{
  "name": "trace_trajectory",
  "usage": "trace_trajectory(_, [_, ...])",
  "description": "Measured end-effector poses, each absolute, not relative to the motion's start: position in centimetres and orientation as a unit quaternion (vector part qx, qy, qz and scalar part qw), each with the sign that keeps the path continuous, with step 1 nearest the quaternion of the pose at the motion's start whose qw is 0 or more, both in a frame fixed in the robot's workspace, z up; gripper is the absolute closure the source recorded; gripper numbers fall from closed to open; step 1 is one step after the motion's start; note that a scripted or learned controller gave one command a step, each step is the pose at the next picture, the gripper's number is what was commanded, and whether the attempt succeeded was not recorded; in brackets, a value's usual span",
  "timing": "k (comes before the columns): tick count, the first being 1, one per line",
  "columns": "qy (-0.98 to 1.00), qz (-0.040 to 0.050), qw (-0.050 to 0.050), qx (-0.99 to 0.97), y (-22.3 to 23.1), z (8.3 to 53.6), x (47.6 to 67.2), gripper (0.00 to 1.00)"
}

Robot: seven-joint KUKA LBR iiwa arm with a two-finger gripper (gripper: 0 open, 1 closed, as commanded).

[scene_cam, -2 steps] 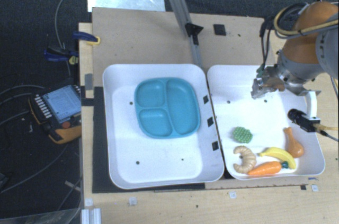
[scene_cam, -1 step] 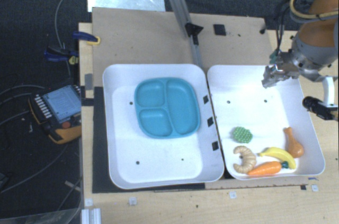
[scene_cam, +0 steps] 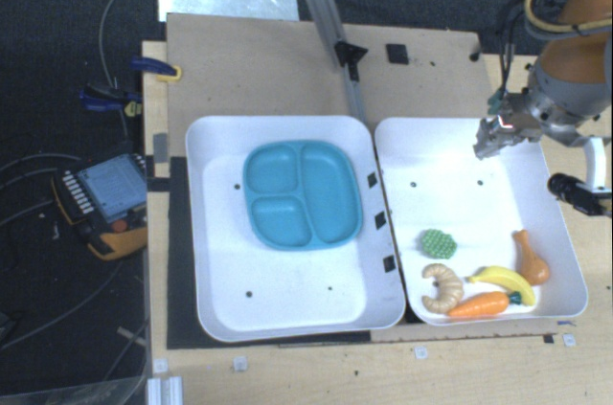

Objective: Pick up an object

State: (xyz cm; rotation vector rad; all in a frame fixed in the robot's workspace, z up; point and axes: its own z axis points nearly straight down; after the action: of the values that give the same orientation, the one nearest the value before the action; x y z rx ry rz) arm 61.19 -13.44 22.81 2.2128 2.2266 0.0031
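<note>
Gripper point(scene_cam: 490, 143) hangs over the upper part of the right bin point(scene_cam: 450, 166); whether its claw is released or clenched cannot be told. Nothing seen in it. Candidate objects lie at that bin's lower end: green ball point(scene_cam: 439, 244), croissant point(scene_cam: 442, 285), carrot point(scene_cam: 478, 304), banana point(scene_cam: 506, 280), drumstick point(scene_cam: 530, 260). Left bin point(scene_cam: 215, 202) holds a blue divided plate point(scene_cam: 302, 193)

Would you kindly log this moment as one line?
gripper: over right bin's far end | holding: nothing seen | toy food: near corner, untouched | blue plate: left bin
</note>
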Motion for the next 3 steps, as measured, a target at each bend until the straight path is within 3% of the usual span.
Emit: trace_trajectory(3, [0.711,0.001,0.0,0.704,2.8,21.5,61.1,1.0])
